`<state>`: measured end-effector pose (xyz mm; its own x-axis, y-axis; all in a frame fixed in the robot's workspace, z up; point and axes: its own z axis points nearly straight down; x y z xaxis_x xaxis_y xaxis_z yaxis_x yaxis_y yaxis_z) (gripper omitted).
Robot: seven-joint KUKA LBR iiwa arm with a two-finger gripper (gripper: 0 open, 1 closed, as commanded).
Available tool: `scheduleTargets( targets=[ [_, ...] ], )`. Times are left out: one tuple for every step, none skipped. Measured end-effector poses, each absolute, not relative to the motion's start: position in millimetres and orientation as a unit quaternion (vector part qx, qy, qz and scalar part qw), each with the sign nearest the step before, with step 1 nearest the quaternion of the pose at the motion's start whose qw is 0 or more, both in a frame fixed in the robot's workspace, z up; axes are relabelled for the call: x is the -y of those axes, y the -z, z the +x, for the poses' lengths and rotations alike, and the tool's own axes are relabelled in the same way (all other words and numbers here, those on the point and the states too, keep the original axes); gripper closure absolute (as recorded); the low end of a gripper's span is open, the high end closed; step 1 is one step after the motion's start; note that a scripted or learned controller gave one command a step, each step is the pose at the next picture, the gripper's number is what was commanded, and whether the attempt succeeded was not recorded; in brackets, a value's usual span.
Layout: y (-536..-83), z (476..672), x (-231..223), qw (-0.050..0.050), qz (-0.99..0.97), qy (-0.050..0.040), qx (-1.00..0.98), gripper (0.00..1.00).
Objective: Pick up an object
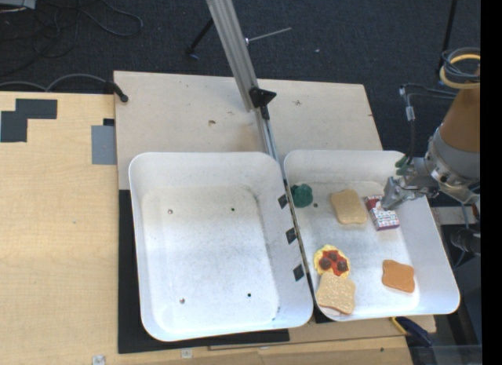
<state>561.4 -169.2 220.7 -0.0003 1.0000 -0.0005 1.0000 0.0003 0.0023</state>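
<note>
My gripper [390, 196] reaches into the right bin [369, 166] from the right, its tip low over a small red and white patterned packet [384, 217]. The tip sits right at the packet's upper edge. To the packet's left lies a tan bread-like piece [348, 206]. A small green object [301, 195] rests near the bin's left wall. Toward the front are a yellow round piece with red spots [332, 260], a toast slice [336, 295] and an orange piece [398, 276].
The left bin [157, 191] stands beside the right one, with black clips along the shared wall [289, 234]. A slanted aluminium rail [235, 49] rises behind the bins. The arm's orange band [467, 116] is at the right edge.
</note>
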Motion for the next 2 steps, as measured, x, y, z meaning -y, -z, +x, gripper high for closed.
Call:
scheduleTargets(
  targets=[
    [-274, 562.3, 170, 0.002, 0.707, -0.0010, -0.708, 1.00],
    [-274, 554.6, 120, -0.002, 0.706, 0.0002, -0.708, 1.00]
  ],
)
